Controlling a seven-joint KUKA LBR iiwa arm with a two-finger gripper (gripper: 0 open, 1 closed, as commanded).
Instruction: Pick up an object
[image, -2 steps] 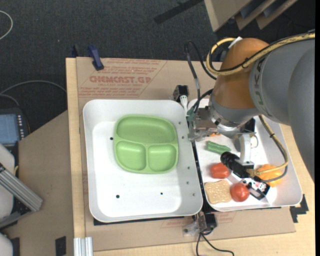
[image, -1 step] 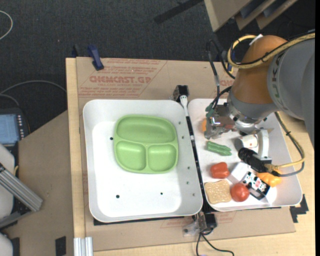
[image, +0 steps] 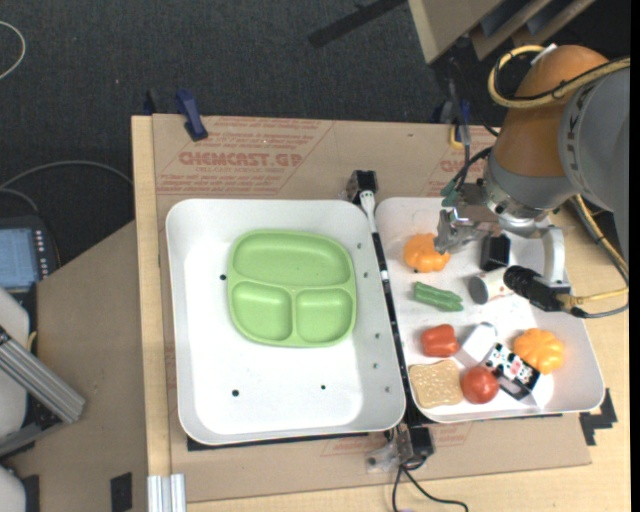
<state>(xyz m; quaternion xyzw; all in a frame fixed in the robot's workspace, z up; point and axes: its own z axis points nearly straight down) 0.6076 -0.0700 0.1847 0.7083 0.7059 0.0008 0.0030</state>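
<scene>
My gripper (image: 456, 232) hangs over the back of the right bin (image: 590, 375), just to the right of an orange toy pepper (image: 425, 253) and very close to it. I see nothing held in the gripper. In front of the pepper lies a green pea pod (image: 437, 296). Nearer the front are a red tomato (image: 438, 340), a slice of bread (image: 433, 383), a second red tomato (image: 480, 385) and another orange pepper (image: 540, 349). A small grey piece (image: 477, 290) lies below the gripper.
The left bin (image: 195, 380) holds a green divided plate (image: 292, 287). A white and black patterned object (image: 503, 362) lies between the second tomato and the front orange pepper. The arm's black fittings and cable (image: 535, 285) hang over the right bin's right side.
</scene>
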